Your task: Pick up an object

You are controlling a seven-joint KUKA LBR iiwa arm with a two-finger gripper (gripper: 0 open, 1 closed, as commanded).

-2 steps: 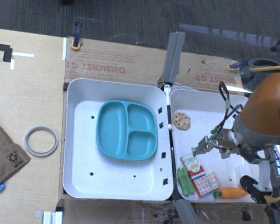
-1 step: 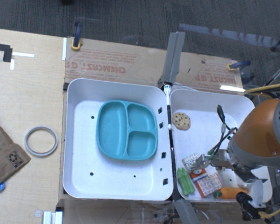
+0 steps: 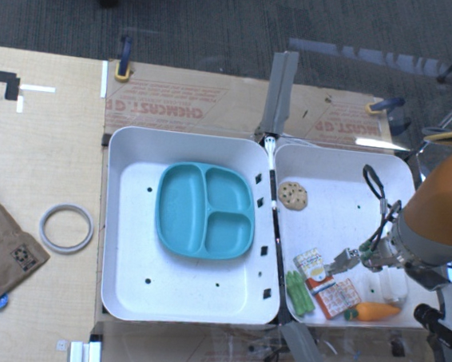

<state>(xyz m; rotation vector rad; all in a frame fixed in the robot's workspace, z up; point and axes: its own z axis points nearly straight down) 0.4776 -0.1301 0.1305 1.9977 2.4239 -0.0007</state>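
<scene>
Bench bins: left bin (image 3: 116, 229) holds blue plate (image 3: 205, 211); right bin (image 3: 344, 160), cookie (image 3: 293, 195).

arm (image 3: 433, 238): big and round, coming in from the right side
orange part (image 3: 449, 200): a wide, smooth orange band, shiny on top, the biggest bit you can see
grey part (image 3: 419, 251): a grey ring just under the orange band
cable (image 3: 378, 202): a thin black wire that makes a loop, then runs down to the grey ring
tool (image 3: 339, 262): small and thin, silver-grey with dark bits, sticking out to the left from the grey ring
tool tip: too small to see well
</scene>
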